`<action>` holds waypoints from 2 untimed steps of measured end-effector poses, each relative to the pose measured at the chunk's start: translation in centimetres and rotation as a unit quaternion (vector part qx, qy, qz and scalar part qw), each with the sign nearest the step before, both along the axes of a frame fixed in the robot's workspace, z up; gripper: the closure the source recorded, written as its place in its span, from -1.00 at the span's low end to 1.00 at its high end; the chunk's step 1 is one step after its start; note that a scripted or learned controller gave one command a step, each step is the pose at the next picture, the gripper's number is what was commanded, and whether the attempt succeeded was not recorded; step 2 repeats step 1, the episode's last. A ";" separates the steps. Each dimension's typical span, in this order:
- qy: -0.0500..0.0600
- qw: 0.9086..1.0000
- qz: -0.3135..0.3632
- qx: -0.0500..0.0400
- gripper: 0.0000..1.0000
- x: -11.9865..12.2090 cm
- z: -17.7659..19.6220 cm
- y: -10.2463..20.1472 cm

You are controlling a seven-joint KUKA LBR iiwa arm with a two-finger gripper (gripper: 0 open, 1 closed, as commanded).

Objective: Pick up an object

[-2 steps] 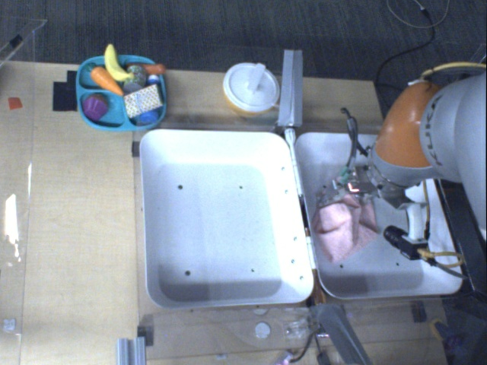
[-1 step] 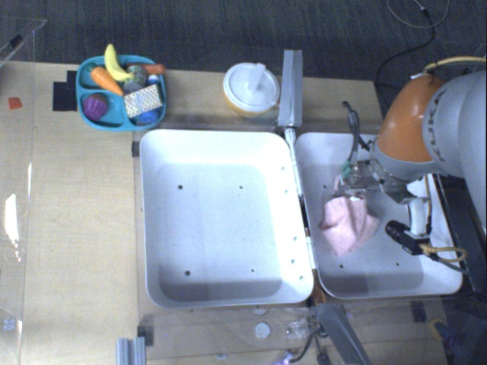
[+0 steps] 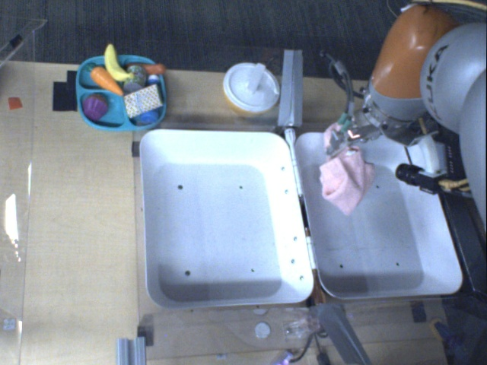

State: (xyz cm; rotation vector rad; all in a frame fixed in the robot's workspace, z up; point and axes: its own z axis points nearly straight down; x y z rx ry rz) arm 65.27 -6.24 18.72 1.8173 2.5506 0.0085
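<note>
A pink cloth (image 3: 347, 179) hangs in the upper left part of the right bin (image 3: 396, 272). Its top corner is bunched up between the fingers of my gripper (image 3: 347, 134), which is shut on it. The rest of the cloth droops down and to the right, with its lower edge close to the bin floor. The arm's orange band and grey wrist come in from the upper right, just above the bin's far rim.
The left bin (image 3: 221, 280) lies beside the right one. A metal bar (image 3: 289, 90) stands behind the gap between them. A white lidded cup (image 3: 250, 87) sits behind the left bin, and a blue tray of toy food (image 3: 85, 116) lies at the far left.
</note>
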 end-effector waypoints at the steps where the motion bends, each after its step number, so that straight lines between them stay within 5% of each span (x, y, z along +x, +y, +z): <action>1: 0.000 0.992 0.125 -0.002 1.00 1.8 -2.3 -4.9; 2: 0.000 0.992 0.125 -0.002 1.00 1.8 -2.3 -4.9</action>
